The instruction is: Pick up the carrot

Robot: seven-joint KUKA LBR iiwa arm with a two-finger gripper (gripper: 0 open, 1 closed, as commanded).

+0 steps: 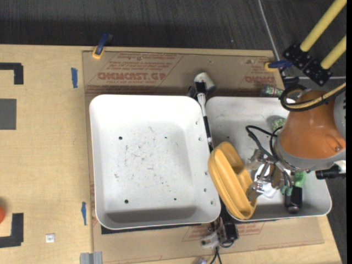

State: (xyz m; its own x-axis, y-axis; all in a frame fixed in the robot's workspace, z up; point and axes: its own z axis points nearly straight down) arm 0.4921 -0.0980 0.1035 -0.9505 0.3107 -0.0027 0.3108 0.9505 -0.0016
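Cardboard-topped bench, two white bins. In the right bin (pixel 231 114) the gripper (pixel 263 181) is down beside a yellow dish (pixel 231 186); jaw state unreadable, carrot unidentifiable, so it may grab the wrong item.

The two shallow white plastic bins (pixel 146 106) look smooth with a soft sheen, the left one's floor scuffed and speckled. Under them lies a flat brown cardboard sheet (pixel 165 73), matt and printed. The curved yellow object (pixel 231 180) seems to be glossy plastic. The arm's orange band (pixel 311 131) is smooth, satin-finished; the gripper (pixel 264 177) shows shiny bare metal.
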